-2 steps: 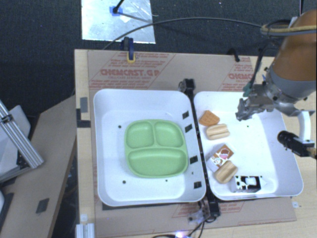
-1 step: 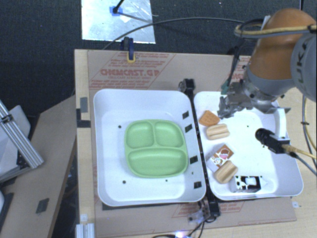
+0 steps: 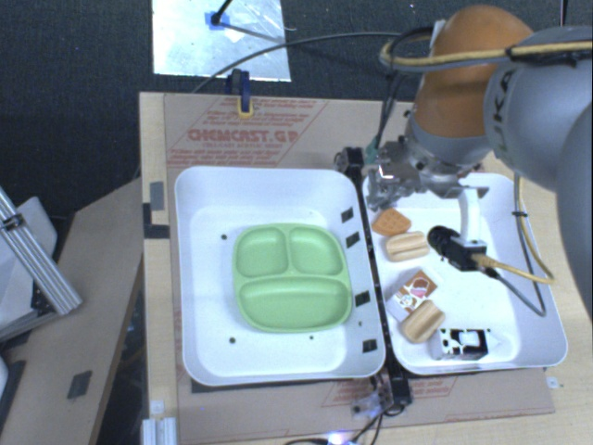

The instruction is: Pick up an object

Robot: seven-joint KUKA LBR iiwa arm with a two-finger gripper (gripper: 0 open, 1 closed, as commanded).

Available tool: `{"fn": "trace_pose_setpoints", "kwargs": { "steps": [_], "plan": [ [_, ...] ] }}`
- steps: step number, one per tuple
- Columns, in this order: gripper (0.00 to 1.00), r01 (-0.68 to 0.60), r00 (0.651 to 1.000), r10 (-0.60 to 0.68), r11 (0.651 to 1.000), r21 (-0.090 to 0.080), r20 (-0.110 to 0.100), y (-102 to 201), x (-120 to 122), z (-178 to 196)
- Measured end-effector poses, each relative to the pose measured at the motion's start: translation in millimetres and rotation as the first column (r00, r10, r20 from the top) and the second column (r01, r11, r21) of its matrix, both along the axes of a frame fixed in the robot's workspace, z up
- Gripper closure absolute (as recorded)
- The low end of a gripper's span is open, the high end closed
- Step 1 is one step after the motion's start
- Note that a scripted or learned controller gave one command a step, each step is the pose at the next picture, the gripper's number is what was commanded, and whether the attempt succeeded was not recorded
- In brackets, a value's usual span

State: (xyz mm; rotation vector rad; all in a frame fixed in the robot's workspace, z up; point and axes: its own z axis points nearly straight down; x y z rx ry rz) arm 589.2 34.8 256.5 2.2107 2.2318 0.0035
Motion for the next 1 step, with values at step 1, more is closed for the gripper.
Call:
{"fn": "trace_pose_setpoints", "kwargs": {
  "steps": [1],
  "plan": [
    [1.00, 0.001, 1.000, -0.001, 1.000, 0.000, 0.002, 45.0, 27.0, 0.1]
  ]
}}
